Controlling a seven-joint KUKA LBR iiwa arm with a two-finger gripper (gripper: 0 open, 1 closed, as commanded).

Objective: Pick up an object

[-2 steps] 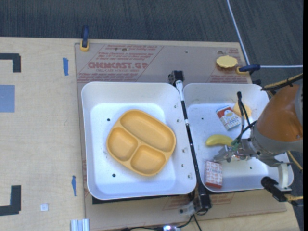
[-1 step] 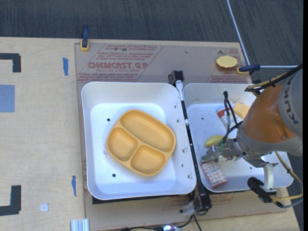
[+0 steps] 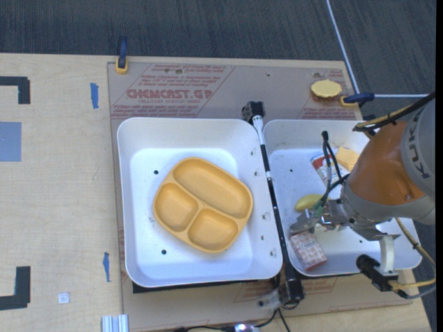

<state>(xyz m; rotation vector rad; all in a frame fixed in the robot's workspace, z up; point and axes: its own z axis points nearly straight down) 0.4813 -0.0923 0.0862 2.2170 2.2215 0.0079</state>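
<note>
The arm reaches in from the right over the right bin (image 3: 291, 161), its orange band and grey wrist covering much of that bin. My gripper (image 3: 309, 220) hangs low near the bin's left front, just below a small yellow banana-like piece (image 3: 308, 202). A pinkish-red packet (image 3: 306, 249) lies at the bin's front edge, just in front of the gripper. A yellow block (image 3: 346, 158) and a small red-and-white item (image 3: 320, 163) lie at the back, partly hidden by the arm.
The left bin (image 3: 138, 151) holds a yellow three-compartment plate (image 3: 202, 204). A black divider bar (image 3: 266, 178) runs between the bins. A yellow disc (image 3: 326, 88) sits on the cardboard behind the right bin. Cables trail at the front right.
</note>
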